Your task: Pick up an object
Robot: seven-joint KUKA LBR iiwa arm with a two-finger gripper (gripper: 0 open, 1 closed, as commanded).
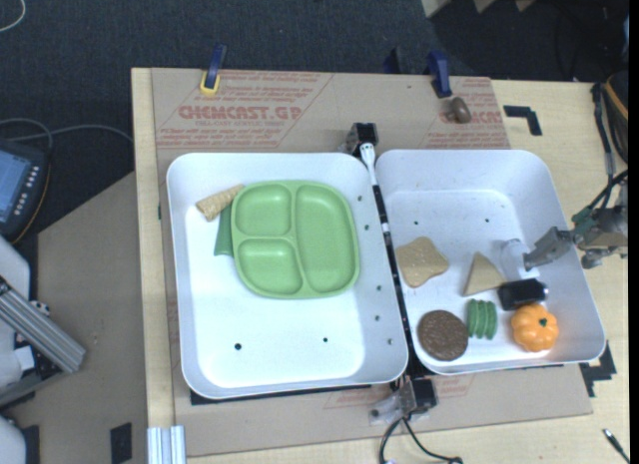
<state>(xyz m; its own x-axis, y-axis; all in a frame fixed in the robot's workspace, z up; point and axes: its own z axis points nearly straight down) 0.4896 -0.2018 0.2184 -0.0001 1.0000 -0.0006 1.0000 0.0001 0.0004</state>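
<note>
Gripper (pixel 539 249) is being held low over right bin's (pixel 449 175) right side; finger state cannot be told. Lying below it: black piece (pixel 521 294), orange pumpkin (pixel 535 328), tan wedge (pixel 483 275), green item (pixel 481 318), brown patty (pixel 442 335), bread slice (pixel 421 261).

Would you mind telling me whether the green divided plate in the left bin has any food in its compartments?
Empty: all three compartments of the green plate show bare green. A tan piece lies beside its upper-left corner, outside the plate.
</note>
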